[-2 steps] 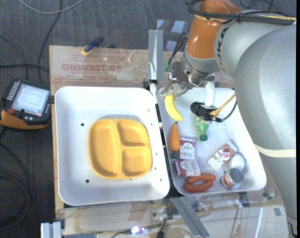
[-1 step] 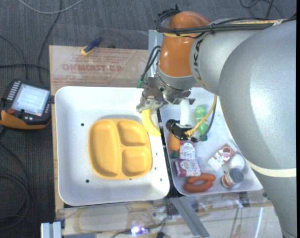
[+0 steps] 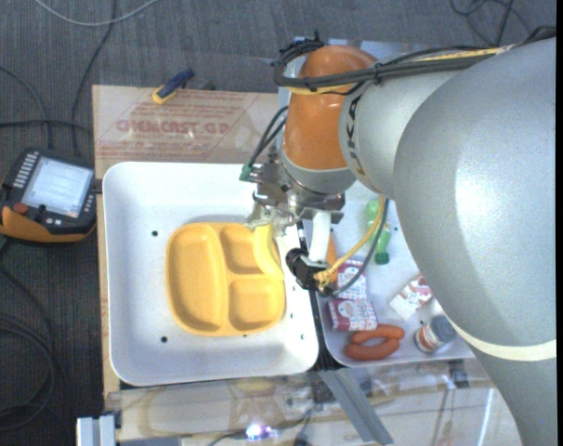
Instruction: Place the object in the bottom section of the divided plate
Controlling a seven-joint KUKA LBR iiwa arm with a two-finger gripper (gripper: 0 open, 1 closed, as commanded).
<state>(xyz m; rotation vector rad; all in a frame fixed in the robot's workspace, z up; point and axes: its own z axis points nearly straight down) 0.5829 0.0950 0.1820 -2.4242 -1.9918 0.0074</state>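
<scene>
Dark and small under the big grey arm (image 3: 467, 184), the hand (image 3: 280, 223) hung low over the left white bin (image 3: 142, 212). It was at the right edge of the yellow plate (image 3: 198, 277). I could not tell if the hand was spread or pressed together, because the wrist and its wires hid that part. I could not see anything held in it.

The plate lay flat in the left bin, just below and to the left of the hand. It had one big section far from the hand and two small sections near the hand. The small sections sat one above the other.

Just right of the hand was the right white bin (image 3: 393, 359). A red and white carton (image 3: 353, 309) lay there, below and right of the hand. Two red sausages (image 3: 376, 340) lay below the carton. A small can (image 3: 433, 334) sat beside them, further right. A green bottle (image 3: 381, 235) lay right of the hand, partly under the arm. I could not tell which of these was the one to be put on the plate.

Above the hand was the orange band (image 3: 323, 110) of the arm. Far to the left of the hand, off the bench, lay a control box with a screen (image 3: 45, 196). Up and to the left, a blue and yellow tool (image 3: 173, 84) lay at the edge of a brown board (image 3: 179, 128).
</scene>
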